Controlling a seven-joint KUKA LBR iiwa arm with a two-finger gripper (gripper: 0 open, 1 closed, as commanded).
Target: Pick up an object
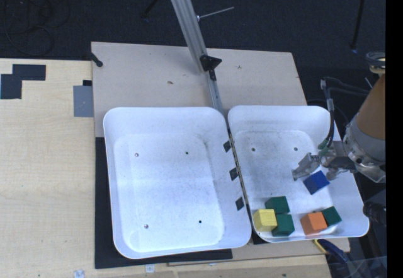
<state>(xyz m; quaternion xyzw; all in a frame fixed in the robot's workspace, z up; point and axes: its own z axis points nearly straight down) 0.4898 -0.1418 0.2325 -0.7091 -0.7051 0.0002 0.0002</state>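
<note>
- blue cube (316, 181) sits tilted in the right bin (277, 120), right-middle of the frame, right at the tool (313, 167)
- can't tell if the tool's spread or pinching it
- lower down: yellow cube (266, 219), two green ones (278, 205) (283, 225), orange cube (313, 223) touching another green (331, 215)
- left bin (126, 120) sits just beside on the tabletop (44, 163)

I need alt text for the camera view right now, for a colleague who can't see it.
The gripper hangs low over the right bin, just above a blue block. Near that bin's front edge lie a yellow block, two green blocks, an orange block and another green block. The left bin sits beside it.
</note>
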